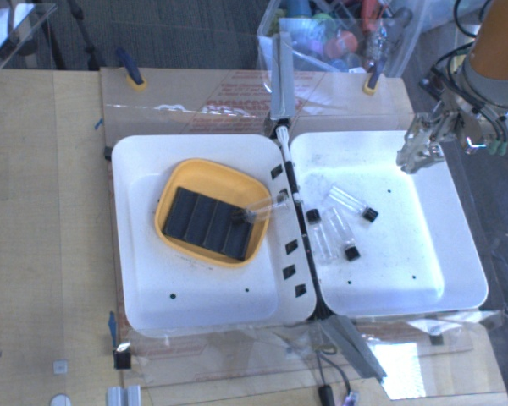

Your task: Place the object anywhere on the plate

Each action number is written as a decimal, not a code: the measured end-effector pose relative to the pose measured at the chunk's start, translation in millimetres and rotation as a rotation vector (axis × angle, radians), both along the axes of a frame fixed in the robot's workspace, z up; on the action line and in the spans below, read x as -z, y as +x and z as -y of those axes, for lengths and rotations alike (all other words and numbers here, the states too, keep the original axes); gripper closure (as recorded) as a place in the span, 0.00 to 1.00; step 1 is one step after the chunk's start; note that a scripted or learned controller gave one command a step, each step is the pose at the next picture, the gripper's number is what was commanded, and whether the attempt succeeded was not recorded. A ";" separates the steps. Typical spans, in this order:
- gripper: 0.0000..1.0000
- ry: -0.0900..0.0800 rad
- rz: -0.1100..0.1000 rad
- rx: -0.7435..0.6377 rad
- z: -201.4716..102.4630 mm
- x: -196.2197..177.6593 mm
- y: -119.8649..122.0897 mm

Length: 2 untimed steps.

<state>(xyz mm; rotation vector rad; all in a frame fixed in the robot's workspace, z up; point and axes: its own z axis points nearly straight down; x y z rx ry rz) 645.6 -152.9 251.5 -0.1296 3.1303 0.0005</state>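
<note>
A yellow square plate (205,167) sits tilted in the left bin (144,294). A black ribbed slab (207,222) covers most of the plate. A clear tube with a dark cap (255,213) lies across the plate's right rim, pointing toward the divider. Several more clear tubes with black caps (352,201) are scattered in the left half of the right bin (440,260). My gripper (411,157) hovers over the right bin's far right corner, well away from the tubes and the plate, with nothing visible in it.
A divider (292,227) with black clips separates the two bins. Behind them stands a clear tub of colourful items (347,15). A metal post (281,74) rises at the bins' back junction. Cables hang by the arm at the right.
</note>
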 end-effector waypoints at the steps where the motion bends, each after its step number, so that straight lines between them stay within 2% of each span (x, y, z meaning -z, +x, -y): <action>1: 1.00 -0.002 0.003 -0.315 10.1 29.7 22.9; 2: 1.00 -0.001 -0.002 -0.540 -6.6 65.6 22.1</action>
